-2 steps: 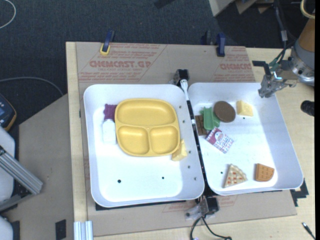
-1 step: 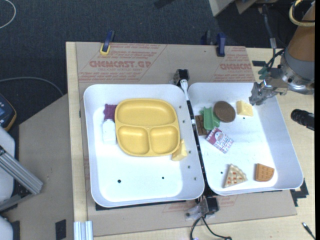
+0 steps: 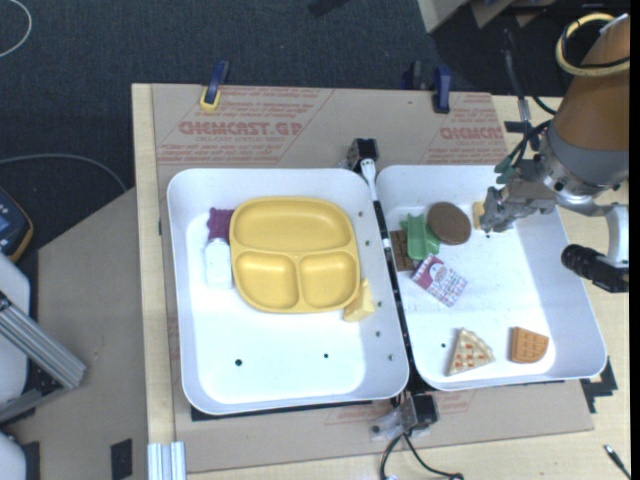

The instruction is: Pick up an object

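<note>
Dark carpet surrounds a cardboard-topped bench (image 3: 300,118) printed with red lettering, on which two shallow white bins sit side by side, touching along their inner edges.

Nearest the camera, in the right bin (image 3: 560,298), a triangular pizza-slice toy (image 3: 468,352) lies beside a small orange waffle-like square (image 3: 528,345), the two slightly apart along the front wall. Further in, a small red-and-white packet (image 3: 439,279) lies flat near the bin's left side. Behind it, a green block (image 3: 418,234) and a narrow brown piece (image 3: 402,250) rest against the left wall, with a round brown disc (image 3: 450,223) just beside the green block.

The left bin (image 3: 260,378) has a bare front area. Toward its middle sits a yellow divided tray (image 3: 295,253) with three compartments. A small yellow scrap (image 3: 360,305) touches the tray's right front corner. A white bottle-shaped item (image 3: 217,264) lies against the tray's left side, with a purple object (image 3: 219,222) just behind it, partly hidden by the tray.

The gripper (image 3: 494,216) hangs over the rear of the right bin, just right of the brown disc and apart from it. Its fingers point down; whether they are spread or closed cannot be told at this size. Nothing is visibly between them. The grey arm with its orange band (image 3: 590,98) reaches in from the right.

At the far edge of the bench, a yellow clamp (image 3: 212,93) and a blue clamp (image 3: 441,90) grip the cardboard.
</note>
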Controlling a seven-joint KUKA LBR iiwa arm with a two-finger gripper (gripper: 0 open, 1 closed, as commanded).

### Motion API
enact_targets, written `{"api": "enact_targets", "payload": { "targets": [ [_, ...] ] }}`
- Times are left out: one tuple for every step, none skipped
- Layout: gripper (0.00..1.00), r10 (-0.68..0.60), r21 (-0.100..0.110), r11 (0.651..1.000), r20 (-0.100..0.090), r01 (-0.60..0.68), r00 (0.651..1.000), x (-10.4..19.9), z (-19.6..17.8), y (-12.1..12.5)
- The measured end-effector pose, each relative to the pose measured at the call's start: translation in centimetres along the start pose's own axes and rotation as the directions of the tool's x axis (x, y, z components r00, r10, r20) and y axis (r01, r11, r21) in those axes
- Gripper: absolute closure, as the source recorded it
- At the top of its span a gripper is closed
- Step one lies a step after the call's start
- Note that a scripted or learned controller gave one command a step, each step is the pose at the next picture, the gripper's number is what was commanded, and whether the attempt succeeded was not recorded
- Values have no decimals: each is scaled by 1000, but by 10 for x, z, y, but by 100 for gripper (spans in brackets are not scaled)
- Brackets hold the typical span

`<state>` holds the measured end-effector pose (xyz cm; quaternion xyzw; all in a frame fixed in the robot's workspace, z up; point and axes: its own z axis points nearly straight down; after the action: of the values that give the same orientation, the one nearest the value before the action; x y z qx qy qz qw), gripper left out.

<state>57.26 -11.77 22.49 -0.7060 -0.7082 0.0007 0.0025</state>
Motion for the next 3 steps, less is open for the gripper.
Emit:
{"api": "enact_targets", "payload": {
  "targets": [
    [100, -2, 0, 1000, -1, 2, 1000, 54, 9, -21],
    [100, -2, 0, 1000, 0, 2, 1000, 110, 3, -46],
    [100, 4, -1, 1000, 1, -4, 1000, 96, 0, -55]
  ]
}}
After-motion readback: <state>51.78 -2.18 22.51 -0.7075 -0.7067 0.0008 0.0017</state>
